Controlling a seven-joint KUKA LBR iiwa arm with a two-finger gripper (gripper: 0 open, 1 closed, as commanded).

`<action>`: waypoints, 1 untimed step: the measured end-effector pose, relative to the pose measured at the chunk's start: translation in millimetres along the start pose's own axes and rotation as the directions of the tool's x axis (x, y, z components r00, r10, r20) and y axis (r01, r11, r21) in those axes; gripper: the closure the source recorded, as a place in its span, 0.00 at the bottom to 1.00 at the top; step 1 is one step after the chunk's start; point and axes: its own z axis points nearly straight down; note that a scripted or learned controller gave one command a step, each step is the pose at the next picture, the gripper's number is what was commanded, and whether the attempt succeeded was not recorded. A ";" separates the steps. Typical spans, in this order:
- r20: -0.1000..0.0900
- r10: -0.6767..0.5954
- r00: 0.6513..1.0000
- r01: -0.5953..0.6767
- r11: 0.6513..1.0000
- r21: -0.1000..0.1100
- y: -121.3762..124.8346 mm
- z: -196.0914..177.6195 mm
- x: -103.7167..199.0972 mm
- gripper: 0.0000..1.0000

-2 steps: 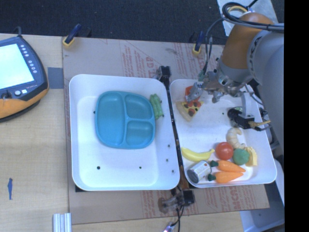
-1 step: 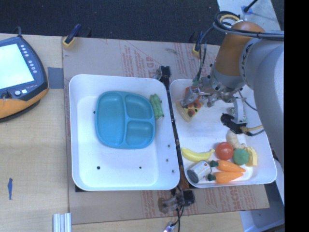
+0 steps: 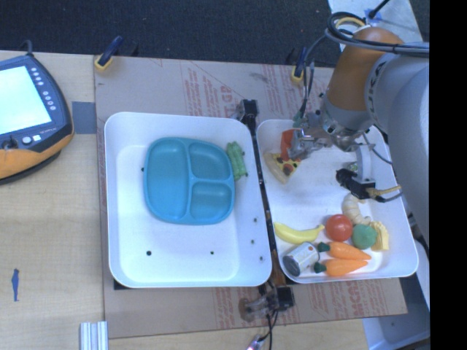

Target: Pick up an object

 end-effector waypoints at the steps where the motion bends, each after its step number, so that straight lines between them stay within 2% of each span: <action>1: 0.000 0.000 1.000 0.000 1.000 0.001 -0.1 0.2 0.0 0.00</action>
